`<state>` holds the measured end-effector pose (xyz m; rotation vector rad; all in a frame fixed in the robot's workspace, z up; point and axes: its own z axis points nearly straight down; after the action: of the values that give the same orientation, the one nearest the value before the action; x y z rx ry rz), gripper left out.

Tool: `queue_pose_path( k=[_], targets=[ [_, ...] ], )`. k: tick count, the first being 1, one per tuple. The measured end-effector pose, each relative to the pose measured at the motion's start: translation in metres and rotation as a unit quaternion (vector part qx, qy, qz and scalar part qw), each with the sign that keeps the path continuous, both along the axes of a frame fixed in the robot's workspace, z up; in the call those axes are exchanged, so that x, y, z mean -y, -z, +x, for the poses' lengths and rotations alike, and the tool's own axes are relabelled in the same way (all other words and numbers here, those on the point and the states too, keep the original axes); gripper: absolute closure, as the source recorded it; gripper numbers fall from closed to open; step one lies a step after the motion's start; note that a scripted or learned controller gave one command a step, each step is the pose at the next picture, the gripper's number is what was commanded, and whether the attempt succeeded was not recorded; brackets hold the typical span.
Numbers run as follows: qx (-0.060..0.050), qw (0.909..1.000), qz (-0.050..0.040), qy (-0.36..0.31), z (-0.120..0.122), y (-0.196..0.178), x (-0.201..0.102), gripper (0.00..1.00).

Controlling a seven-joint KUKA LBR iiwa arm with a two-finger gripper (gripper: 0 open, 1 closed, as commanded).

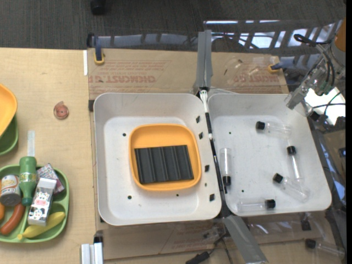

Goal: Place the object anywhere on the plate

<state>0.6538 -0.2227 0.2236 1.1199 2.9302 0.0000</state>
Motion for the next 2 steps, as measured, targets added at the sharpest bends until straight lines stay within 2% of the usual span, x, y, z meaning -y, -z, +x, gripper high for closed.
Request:
queue_pose_path(
  k=[1, 2],
  targets=[
    [0.0, 0.999, -0.0001, -0.044, 0.001, -0.143, 0.0, 1.0],
    [-0.002, 0.9858, 0.0008, -0.168, -0.137, -0.018, -0.013, 1.0]
  ],
)
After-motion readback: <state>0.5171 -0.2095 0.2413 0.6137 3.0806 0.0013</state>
